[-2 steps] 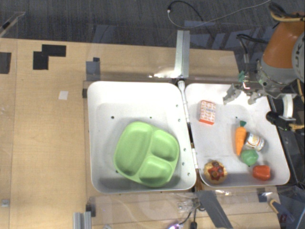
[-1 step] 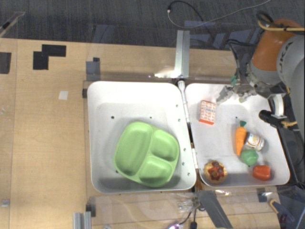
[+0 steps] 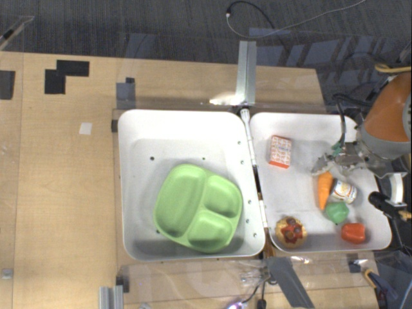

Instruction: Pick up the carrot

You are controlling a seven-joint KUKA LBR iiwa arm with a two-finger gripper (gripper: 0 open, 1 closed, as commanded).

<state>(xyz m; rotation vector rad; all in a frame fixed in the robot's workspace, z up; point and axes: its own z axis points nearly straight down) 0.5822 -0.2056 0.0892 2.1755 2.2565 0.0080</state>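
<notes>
Where the bench edge comes closest to me, the right-hand shallow white bin [image 3: 302,131] carries a row of small things along its near wall: a round dark-red and yellow piece of toy food [image 3: 290,231], a red-orange blocky toy [image 3: 353,233], and a green rounded lump [image 3: 336,212] just behind them. Touching that green lump is a small round white-and-gold tin or jar [image 3: 345,192], and right beside it, on its left, lies the orange tapered carrot [image 3: 324,190], its thin end pointing roughly toward me and its thick end away. They are huddled close, so I judge a clean grasp will need the fingers to slip in without nudging the tin.

Just past the carrot's thick end hangs the arm's two-finger gripper [image 3: 338,156], reaching in from the right. Its metal parts look spread above the carrot's top, with nothing between them, though the slant makes it hard to be sure; I read it as opened and lined up over the carrot, not yet closed on it.

Off to the left, the other shallow white bin [image 3: 138,140] holds a lime-green divided plastic plate [image 3: 198,207], lying apart from the work.

Farther back in the right bin stands a small orange-and-white carton [image 3: 280,152], well clear. Behind it all, the arm's orange band [image 3: 391,111] shows at the right edge.
</notes>
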